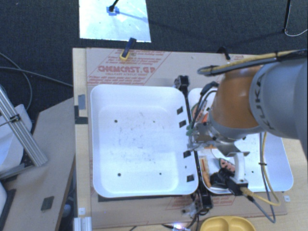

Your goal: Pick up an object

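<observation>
A: From the overhead camera, you've got the arm (pixel 260 100) reaching in from the right, its orange band and grey wrist bent low over the right bin (pixel 284 172). The left bin (pixel 139 138) sits beside it on the bench (pixel 57 129).

B: Where's the thing to grab?

A: In the near left corner of the right bin, close to the wall shared with the left bin. You can see a small heap (pixel 222 170) there: something orange and something dark, touching or overlapping. I can't name them.

B: And the claw (pixel 211 146)?

A: It sits just above that heap, but the wrist and cables cover it. You cannot tell whether it is spread or pressed together, and nothing is visibly pinched.

B: So how should I do this well?

A: My judgement: pick one piece, not the pile. Come straight down, keep off the bin wall, and mind the loose yellow cable (pixel 264 177) trailing over the bin. Lift slowly, then check the camera before you count it as held
</observation>
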`<action>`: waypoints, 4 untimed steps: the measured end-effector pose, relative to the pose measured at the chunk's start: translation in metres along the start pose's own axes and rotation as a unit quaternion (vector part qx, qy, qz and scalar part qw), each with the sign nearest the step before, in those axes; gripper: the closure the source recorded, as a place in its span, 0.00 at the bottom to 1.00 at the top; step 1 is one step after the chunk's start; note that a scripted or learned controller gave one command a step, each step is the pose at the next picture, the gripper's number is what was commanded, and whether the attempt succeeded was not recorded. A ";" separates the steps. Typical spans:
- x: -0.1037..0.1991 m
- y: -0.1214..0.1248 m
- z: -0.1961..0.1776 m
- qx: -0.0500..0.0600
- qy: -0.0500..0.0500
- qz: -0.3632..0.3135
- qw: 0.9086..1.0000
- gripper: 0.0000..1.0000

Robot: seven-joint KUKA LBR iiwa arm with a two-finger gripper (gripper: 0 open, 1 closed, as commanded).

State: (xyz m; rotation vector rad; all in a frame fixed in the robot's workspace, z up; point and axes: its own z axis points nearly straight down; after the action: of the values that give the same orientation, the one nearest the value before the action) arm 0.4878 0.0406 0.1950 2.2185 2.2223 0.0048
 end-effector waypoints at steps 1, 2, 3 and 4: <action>-0.115 0.081 0.008 -0.003 -0.004 0.004 1.000 1.00; -0.080 0.019 0.011 0.003 0.000 0.000 1.000 1.00; 0.040 -0.002 0.011 0.002 0.002 -0.007 1.000 1.00; -0.074 0.073 0.010 -0.002 -0.003 0.004 1.000 1.00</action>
State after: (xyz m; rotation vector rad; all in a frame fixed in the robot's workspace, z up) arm 0.5604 -0.0329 0.1852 2.2225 2.2073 0.0030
